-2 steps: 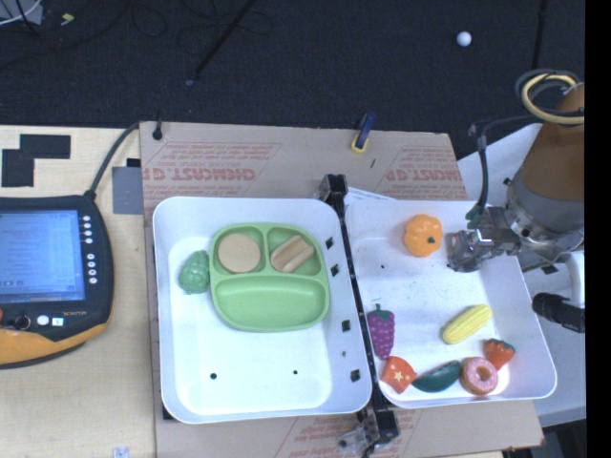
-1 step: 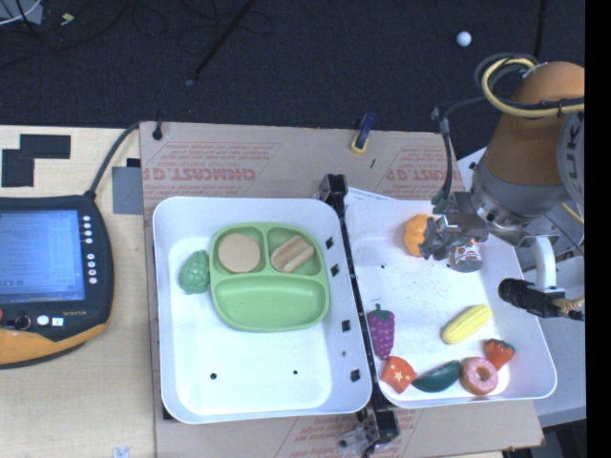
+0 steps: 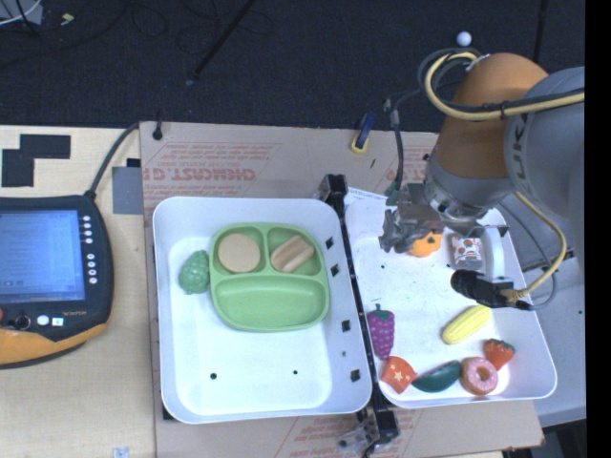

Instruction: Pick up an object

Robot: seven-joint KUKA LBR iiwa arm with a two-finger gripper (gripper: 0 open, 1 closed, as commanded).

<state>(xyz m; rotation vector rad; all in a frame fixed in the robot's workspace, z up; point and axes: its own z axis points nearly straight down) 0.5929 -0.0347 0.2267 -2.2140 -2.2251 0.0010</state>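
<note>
Orange fruit (image 3: 425,245) far in right bin (image 3: 535,375), just beside gripper (image 3: 406,229); finger state unclear. Cardboard (image 3: 205,165) print reads mirrored, partly legible. Near end: grapes (image 3: 381,331), corn (image 3: 466,324), donut (image 3: 478,376). Left bin (image 3: 181,370) holds green tray (image 3: 270,299) with two food pieces, and broccoli (image 3: 195,272).

Glossy white plastic bins (image 3: 181,351) sit on matt brown cardboard (image 3: 239,165).

The grey KUKA arm (image 3: 554,113) carries a rounded orange band (image 3: 482,122), looped yellow cable (image 3: 444,74) and dark metal gripper (image 3: 406,225).
</note>
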